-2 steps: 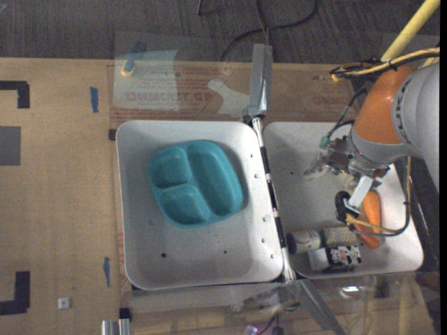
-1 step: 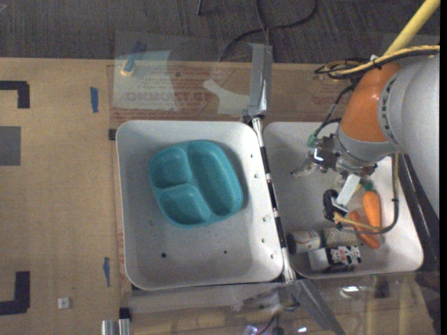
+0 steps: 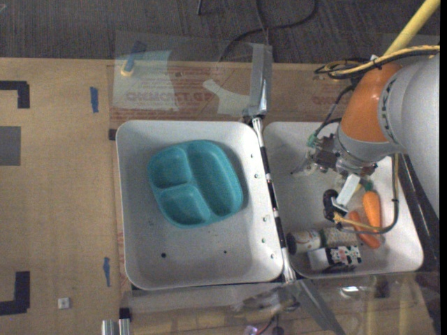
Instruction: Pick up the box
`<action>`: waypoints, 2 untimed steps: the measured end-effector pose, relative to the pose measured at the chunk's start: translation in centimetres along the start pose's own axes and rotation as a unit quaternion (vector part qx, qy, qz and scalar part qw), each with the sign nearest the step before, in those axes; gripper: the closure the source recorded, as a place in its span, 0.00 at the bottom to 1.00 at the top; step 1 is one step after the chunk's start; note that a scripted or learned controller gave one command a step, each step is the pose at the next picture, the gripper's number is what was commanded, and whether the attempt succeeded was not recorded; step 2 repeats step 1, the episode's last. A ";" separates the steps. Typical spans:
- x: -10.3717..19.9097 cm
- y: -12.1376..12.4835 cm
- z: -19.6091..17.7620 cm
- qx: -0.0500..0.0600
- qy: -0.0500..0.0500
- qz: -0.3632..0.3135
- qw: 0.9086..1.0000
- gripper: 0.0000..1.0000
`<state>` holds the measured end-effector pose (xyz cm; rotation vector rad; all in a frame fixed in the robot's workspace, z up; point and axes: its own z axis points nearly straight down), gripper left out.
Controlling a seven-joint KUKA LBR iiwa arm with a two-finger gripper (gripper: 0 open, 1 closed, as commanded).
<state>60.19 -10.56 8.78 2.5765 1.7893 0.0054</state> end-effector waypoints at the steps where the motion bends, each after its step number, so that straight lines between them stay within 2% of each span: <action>1: 0.0 0.0 0.0 0.000 0.000 0.000 1.000 0.00; 2: 0.0 0.0 0.0 0.000 0.000 0.000 1.000 0.00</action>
